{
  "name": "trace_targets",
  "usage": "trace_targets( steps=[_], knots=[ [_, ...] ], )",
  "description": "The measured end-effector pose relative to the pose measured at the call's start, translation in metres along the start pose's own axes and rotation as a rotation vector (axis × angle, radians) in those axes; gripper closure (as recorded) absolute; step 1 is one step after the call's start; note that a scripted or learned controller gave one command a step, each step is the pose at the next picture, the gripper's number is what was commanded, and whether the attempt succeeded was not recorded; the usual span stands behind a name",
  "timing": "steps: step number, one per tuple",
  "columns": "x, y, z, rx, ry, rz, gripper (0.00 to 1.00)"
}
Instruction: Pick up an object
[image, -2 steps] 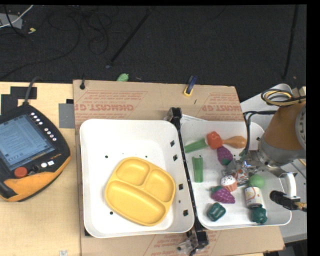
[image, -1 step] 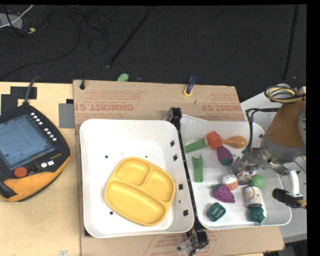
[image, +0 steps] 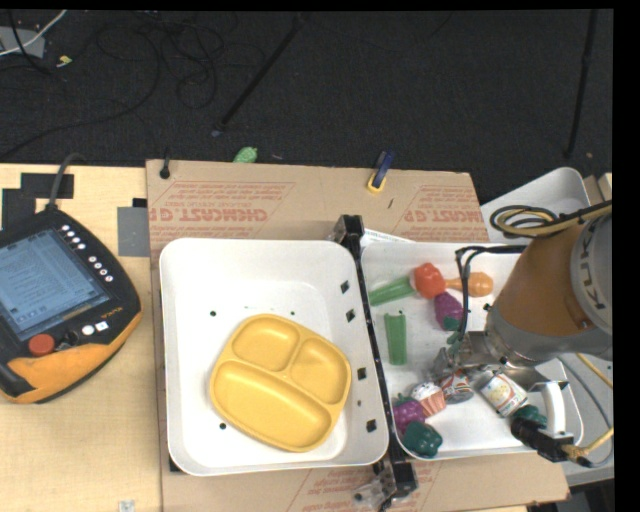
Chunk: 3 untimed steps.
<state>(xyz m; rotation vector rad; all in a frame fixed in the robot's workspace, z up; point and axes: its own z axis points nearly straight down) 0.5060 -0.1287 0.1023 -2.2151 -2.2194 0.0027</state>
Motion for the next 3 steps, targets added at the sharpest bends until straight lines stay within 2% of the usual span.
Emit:
trace_targets(
  steps=[1,2,3],
  knots=[
    [0.055,0.013,-0.146,-0.019,-0.001,-0.005,1.0],
    [0.171,0.066,-0.16,-0.007,0.002,-0.01,1.0],
    [0.143,0.053,-0.222,-0.008,-0.003,0.002,1.0]
  ],
)
